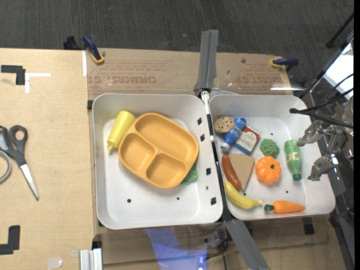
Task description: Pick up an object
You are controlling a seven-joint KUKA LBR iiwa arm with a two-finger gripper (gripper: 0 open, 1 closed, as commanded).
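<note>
Rightward, pincer [318, 151] beside right bin [281, 107] rim; toys crowd bin.

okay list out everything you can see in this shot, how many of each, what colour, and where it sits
Divided plate: 1, orange, left bin
Mustard bottle: 1, yellow, left bin, beside plate
Green item: 1, mostly hidden under plate
Cookie: 1, brown, right bin
Blue bottle: 1, right bin
Hot dog: 1, red
Sandwich wedge: 1, tan
Broccoli: 1, green
Pumpkin: 1, orange
Green bottle: 1
Banana: 1, yellow
Carrot: 1, orange
Scissors: 1, grey, bench left
Gripper: 1, metal, right bin's right edge
</note>
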